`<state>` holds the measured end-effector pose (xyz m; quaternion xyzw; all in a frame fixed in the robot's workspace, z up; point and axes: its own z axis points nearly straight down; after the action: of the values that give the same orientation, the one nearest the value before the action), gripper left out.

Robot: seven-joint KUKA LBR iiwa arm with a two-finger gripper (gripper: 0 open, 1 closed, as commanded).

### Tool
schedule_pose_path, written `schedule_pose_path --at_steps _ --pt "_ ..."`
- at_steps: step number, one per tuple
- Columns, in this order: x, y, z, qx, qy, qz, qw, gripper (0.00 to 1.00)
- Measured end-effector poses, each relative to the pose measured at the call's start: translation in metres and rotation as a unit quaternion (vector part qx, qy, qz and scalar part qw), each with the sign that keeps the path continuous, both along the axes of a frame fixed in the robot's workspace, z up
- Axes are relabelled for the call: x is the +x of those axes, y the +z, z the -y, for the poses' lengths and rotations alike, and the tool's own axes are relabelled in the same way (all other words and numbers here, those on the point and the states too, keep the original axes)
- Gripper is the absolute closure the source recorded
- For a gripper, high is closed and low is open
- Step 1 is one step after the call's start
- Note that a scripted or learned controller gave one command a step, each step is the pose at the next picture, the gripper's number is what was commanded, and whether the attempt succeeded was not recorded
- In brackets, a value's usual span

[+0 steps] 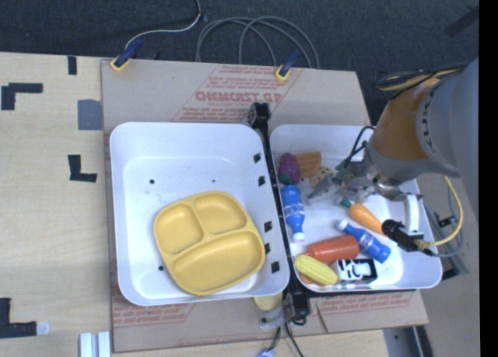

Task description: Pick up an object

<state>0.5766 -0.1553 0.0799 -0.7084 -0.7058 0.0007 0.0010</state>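
Note:
The right bin (420, 274) holds several toys. A purple piece (289, 166) and a brown block (309, 162) lie at its far left, with a blue bottle (292, 209) below them. An orange carrot (364, 215), a second blue bottle (367, 242), a red sausage-like piece (333, 248), a yellow corn cob (315, 271) and a black-and-white item (359, 270) fill the near half. My gripper (330, 181) is low in the bin's middle, just right of the brown block, open with nothing between its fingers.
A yellow divided plate (208, 243) lies in the left bin (132, 153). The divider between the two bins (268, 192) runs just left of the toys. The grey and orange arm (420, 126) covers the right bin's far right corner.

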Motion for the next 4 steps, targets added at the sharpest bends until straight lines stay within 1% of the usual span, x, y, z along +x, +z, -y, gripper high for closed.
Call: schedule_pose_path --at_steps 1,2,3,4 --pt "0.069 0.004 -0.052 -0.0011 0.005 0.002 1.0 0.0" --pt "-0.046 0.006 -0.027 -0.0012 0.0 0.003 1.0 0.0" --pt "0.002 0.005 -0.04 -0.0014 0.002 0.002 1.0 0.0" --pt "0.073 0.004 -0.054 -0.001 0.004 0.002 1.0 0.0"
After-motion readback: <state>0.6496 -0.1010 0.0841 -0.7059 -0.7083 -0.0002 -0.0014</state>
